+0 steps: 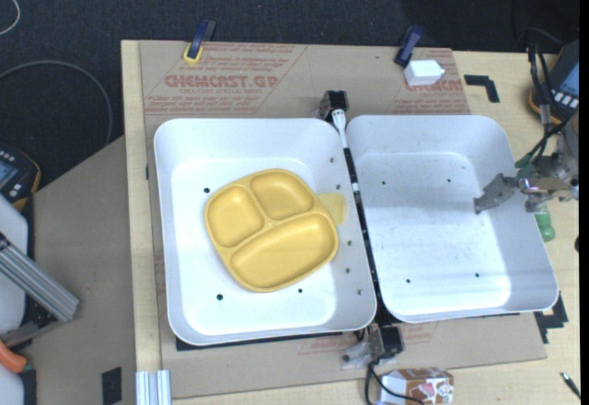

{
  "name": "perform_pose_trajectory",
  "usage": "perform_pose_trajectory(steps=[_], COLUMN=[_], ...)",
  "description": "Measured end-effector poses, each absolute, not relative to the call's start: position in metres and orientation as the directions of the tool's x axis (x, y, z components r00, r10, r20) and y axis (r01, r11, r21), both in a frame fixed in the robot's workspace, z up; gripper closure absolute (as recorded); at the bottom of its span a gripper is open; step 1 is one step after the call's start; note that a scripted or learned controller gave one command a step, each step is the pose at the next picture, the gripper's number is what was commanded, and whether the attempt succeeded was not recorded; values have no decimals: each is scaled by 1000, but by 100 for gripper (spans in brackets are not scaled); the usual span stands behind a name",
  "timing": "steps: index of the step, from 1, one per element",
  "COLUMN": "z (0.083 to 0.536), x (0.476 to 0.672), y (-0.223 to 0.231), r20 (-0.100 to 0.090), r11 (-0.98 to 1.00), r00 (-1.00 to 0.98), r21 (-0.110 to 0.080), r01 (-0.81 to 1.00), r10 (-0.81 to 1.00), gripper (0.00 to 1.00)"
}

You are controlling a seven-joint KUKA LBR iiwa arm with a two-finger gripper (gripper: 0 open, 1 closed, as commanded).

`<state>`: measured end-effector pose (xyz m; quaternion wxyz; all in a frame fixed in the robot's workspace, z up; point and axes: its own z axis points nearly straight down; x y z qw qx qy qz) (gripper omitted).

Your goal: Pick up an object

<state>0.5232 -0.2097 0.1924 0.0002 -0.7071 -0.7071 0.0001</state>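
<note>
A yellow divided plate [271, 228] with three compartments lies flat in the left white bin [175, 164], slightly right of the bin's middle. A small yellow piece [333, 206] pokes out from under its right edge. My gripper [502, 192] hangs at the right side of the right white bin [433, 237], over the bin's floor near its right wall and far from the plate. Nothing shows in the gripper.
Both bins rest on a cardboard sheet [276, 81] held by blue clamps [200, 38] at the back. A white block [423, 73] lies behind the right bin. A green object [546, 225] sits by the right bin's right rim. Cables and a small box [419, 387] lie at the front.
</note>
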Motion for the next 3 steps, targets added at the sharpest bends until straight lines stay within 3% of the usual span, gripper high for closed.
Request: perform_pose_trajectory(steps=[1,2,3], z=[287,536,537], x=[479,480,480], y=[-194,-131,-132], r20=[-3,-5,-3], r11=[1,6,2], r00=[-1,-6,-1], r21=[10,23,7], r01=[1000,1000,1000], r10=[1000,1000,1000], gripper=[0,0,100])
